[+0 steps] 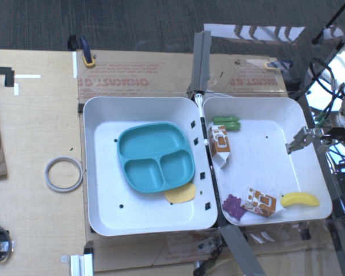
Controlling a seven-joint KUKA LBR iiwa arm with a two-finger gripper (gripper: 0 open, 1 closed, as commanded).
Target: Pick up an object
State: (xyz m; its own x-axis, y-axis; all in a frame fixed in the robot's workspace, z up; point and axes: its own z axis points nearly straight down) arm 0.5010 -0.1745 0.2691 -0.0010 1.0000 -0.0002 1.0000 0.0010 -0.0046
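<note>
In the camera view, two shallow white bins stand side by side on the bench. The left bin (98, 154) carries a teal divided plate (156, 157) in its middle, and a yellow flat piece (181, 194) looks out from under the plate's near edge.

The right bin (259, 111) carries the smaller things. A green pod-shaped item (226, 122) lies near the far left corner. Just below it, against the left wall, a small orange and white carton (219, 142) lies. Along the near edge there are a purple bunch of grapes (234, 206) at the near left corner, a second orange and white carton (260, 202) just beside it, and a yellow banana (300, 199) toward the near right corner.

The gripper (299, 140) is at the right wall of the right bin, about halfway along it, above bare floor and well apart from every object. It is small and grey against the clutter behind, so I cannot tell if it is spread or pressed together, and nothing is seen in it.

No object is picked yet, so I judge the task is at its beginning: choosing a target and moving over it. The banana looks like the nearest choice, with free space on its far side. To do it well, the arm should come straight above the middle of the banana, turn the wrist so it closes across the narrow width, and descend low enough before closing. The near wall is close to the banana, so a tilted approach may hit it.
</note>
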